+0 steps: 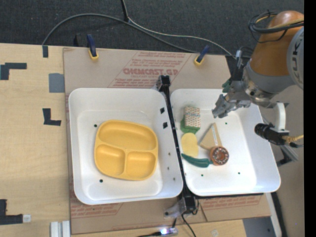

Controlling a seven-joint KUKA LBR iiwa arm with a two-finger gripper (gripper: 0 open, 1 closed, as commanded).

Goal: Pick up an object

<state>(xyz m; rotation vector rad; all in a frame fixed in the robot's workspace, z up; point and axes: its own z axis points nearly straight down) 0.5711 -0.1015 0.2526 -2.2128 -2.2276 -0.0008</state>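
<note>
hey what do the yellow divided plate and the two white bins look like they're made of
Yellow divided plate: probably moulded plastic with a matte to satin finish, judging by its even colour, rounded compartment ridges and soft highlights.
Left bin and right bin: likely smooth, thin plastic with a slight gloss, going by their uniform white, rounded corners and rolled rims. Coated metal can't be ruled out.

- Arm point(276, 48): grey, with an orange band above the wrist; enters from the right, upper corner of the view.
- Wrist: angled downward and leftward.
- Gripper point(220, 111): dark, tip pointing down-left, nothing visible between its fingers.
</note>
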